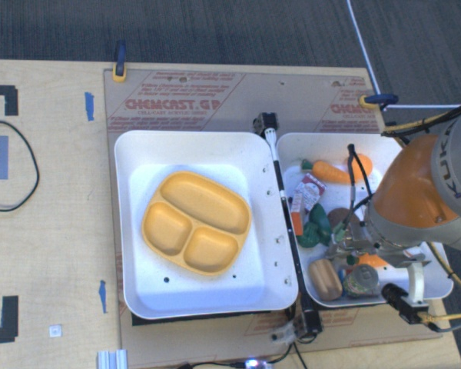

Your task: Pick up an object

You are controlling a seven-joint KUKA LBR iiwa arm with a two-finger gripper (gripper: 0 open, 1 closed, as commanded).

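On the left of the frame you see the pale wooden surface [54,229] with a dark cable loop and blue tape marks. Moving right, the left bin [134,275] holds a yellow divided tray [197,221] with three compartments, lying near the bin's middle. Just beside it, the right bin [323,141] carries a heap of small things — an orange carrot [329,173] near the top, a crumpled packet [307,194] below it, a green toy [317,227] in the middle, and a brown bread roll [325,278] at the lower edge. The gripper [352,246] sits low among these things, just right of the green toy and above the roll; you cannot tell how it is set, since the wrist hides it. The orange band of the arm [411,191] fills the frame's right side.
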